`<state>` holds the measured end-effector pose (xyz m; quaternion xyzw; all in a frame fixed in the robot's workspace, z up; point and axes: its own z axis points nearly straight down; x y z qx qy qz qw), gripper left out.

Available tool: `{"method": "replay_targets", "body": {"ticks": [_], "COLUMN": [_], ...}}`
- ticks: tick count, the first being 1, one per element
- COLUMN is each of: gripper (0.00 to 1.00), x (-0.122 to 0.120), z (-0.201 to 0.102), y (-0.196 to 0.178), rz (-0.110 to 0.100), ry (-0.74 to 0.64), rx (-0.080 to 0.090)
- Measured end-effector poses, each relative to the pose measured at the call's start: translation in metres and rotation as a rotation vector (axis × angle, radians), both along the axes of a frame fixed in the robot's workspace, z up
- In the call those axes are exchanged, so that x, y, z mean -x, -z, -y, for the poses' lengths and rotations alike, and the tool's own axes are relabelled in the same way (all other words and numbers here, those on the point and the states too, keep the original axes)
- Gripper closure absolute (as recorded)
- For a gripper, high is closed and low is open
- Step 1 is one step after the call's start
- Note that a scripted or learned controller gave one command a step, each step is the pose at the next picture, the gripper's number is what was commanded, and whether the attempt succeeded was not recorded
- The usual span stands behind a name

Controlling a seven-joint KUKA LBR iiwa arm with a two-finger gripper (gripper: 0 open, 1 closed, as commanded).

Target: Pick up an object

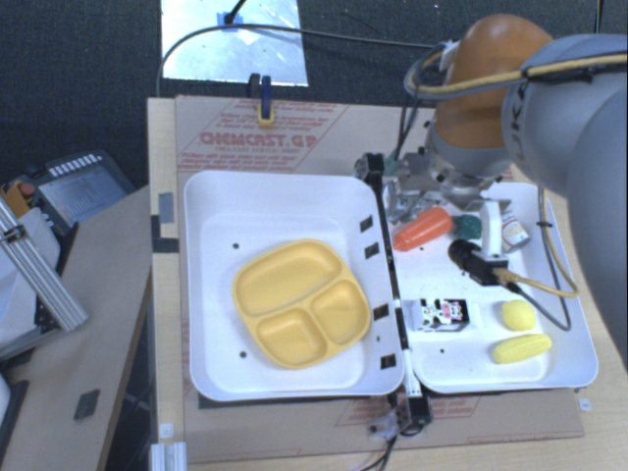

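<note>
My gripper (pixel 400 207) is low in the far left corner of the right bin (pixel 579 361), close to the divider between the two bins. An orange carrot (pixel 424 230) lies just to its right and in front of it, with one end near the gripper. I see nothing lifted off the bin floor. Right of the carrot sits a small teal thing (pixel 468 226), partly covered by the arm. A small white packet (pixel 513 232) lies beside that.
The left bin (pixel 211 214) holds a yellow three-compartment plate (pixel 299 302). Toward the front of the right bin lie a black-and-white box (pixel 444 312), a yellow lemon (pixel 518 314) and a yellow corn cob (pixel 521 348). The arm hangs over the right bin's far side.
</note>
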<state>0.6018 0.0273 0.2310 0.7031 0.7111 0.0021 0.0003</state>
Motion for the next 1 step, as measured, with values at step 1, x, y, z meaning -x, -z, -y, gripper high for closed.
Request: {"method": "replay_targets", "body": {"ticks": [1], "gripper": [1.00], "x": [-0.0162], "z": [-0.0511], "y": [-0.0081], "rz": [0.000], "ry": [0.001], "rx": [0.000]}}
